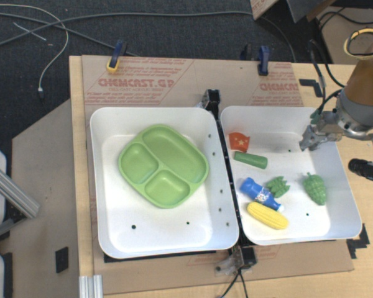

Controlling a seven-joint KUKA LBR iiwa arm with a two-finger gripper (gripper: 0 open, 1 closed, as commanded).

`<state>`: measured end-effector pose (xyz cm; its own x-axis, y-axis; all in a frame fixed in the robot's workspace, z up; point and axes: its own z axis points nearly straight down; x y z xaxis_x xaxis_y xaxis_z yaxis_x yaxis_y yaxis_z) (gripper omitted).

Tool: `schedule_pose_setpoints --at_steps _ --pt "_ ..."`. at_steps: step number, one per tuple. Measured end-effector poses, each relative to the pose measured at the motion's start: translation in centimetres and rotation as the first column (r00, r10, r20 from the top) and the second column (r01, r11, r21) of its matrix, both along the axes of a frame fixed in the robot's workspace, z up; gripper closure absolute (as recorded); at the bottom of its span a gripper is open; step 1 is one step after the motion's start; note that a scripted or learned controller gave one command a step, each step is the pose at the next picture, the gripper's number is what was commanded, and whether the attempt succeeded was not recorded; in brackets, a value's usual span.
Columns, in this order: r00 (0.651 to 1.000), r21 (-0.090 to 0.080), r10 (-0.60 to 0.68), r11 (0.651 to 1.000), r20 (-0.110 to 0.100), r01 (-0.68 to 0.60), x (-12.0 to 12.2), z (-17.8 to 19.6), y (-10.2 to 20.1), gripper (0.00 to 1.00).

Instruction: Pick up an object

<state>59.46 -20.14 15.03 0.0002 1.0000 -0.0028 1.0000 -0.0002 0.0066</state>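
The right bin (336, 228) holds several small toys. A red piece (239, 141) lies at its back left, with a green cylinder (250, 160) just in front of it. Toward the front sit a blue toy (256, 190), a small leafy green piece (277, 185) and a yellow corn cob (267, 216). A bumpy green fruit (315, 188) lies on the right side. My gripper (308, 139) hangs over the bin's back right area, behind the bumpy fruit and apart from every toy. I see nothing held in it.
A green divided plate (163, 165) lies in the left bin (112, 228). A black clip (211, 98) sits where the two bins meet at the back. Blue clamps (116, 54) (263, 59) pin the cardboard base at its far edge.
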Motion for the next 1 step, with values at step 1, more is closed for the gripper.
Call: schedule_pose_setpoints --at_steps 1 --pt "1.0 0.001 0.002 1.0 -0.001 -0.002 0.45 4.57 0.49 1.0"
